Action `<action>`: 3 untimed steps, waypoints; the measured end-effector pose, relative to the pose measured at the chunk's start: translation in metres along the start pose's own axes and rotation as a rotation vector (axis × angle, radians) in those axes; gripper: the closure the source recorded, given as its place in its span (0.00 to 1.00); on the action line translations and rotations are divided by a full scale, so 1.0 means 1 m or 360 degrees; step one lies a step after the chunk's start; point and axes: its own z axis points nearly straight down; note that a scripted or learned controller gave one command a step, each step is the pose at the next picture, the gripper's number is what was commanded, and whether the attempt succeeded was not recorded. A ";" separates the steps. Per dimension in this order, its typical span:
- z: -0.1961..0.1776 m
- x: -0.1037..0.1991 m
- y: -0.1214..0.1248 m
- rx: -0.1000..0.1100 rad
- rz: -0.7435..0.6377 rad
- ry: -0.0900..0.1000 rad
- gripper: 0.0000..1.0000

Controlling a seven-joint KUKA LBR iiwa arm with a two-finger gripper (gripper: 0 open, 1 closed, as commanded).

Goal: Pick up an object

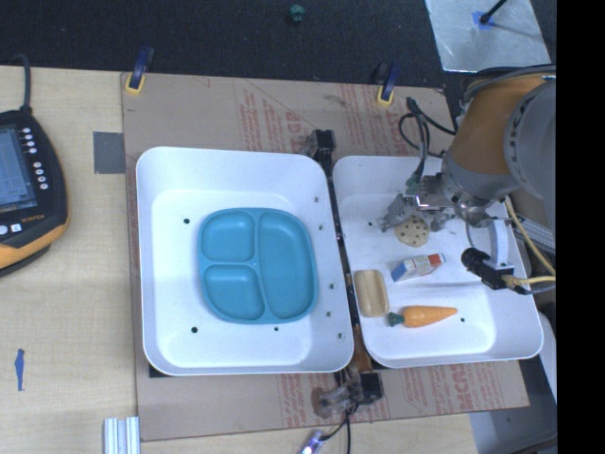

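The right bin [378, 183] holds a round tan cookie [410, 232], a small white and blue tube with a red cap [417, 267], a tan bread slice [370, 292] and an orange carrot [427, 317]. My gripper [412, 209] hangs low in that bin's upper middle, just above the cookie and touching or nearly touching it. Its metal fingers point left and down. I cannot make out anything held between them.
The left bin [161, 253] carries a blue three-compartment plate [257, 264]. A teach pendant [24, 183] lies on the bench at far left. Blue-yellow clamps [139, 70] pin the cardboard at the back. The arm's grey body [501, 149] covers the right bin's upper right.
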 end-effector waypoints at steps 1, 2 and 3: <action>-0.001 -0.020 0.038 -0.0004 -0.0001 0.0003 0.00; 0.000 -0.007 0.000 0.0000 0.0000 0.0000 0.00; -0.013 -0.009 0.001 -0.0005 -0.0001 -0.0004 1.00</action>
